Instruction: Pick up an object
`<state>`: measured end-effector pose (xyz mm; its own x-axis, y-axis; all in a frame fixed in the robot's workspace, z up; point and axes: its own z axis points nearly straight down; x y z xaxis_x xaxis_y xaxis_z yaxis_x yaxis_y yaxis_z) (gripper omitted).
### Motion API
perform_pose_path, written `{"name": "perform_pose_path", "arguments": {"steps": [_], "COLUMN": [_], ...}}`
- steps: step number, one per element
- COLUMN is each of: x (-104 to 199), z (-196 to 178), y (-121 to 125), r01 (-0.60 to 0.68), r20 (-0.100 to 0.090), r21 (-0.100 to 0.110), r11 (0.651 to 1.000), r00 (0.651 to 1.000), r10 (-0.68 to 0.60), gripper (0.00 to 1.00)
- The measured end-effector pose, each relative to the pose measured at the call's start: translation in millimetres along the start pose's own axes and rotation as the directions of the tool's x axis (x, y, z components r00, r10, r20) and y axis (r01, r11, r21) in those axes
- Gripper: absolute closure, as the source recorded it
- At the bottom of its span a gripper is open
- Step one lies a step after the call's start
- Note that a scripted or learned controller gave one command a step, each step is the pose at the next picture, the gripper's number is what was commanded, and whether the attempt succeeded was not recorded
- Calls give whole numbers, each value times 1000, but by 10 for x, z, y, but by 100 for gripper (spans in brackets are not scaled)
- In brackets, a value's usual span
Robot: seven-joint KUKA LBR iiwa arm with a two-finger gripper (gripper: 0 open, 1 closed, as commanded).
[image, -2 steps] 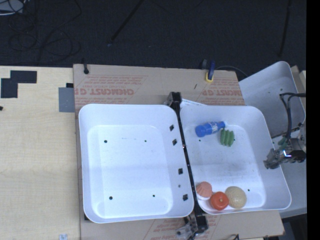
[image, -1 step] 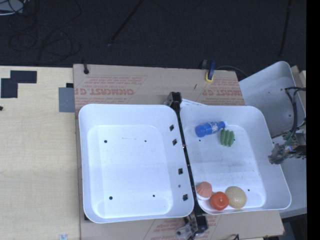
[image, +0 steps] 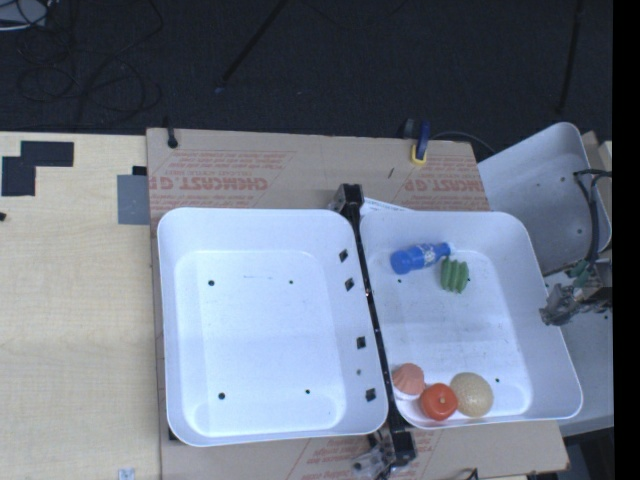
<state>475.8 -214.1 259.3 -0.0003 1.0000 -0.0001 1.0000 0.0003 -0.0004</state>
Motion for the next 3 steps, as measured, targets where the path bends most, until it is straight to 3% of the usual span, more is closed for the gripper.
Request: {"name": "perform_pose_path", "arguments": {"steps": [1,2,3], "x": [11,0,105], "z": [124,-126,-713], "y": [-3,2,644], "r01": [-3,1,4], "r20": [-1,1,3], "r21": [4,-1,-7], "r11": [1000,1000,1000], "r00": [1000,1000,1000], "r10": [3,-1,-4], "gripper": [100,100,100]}}
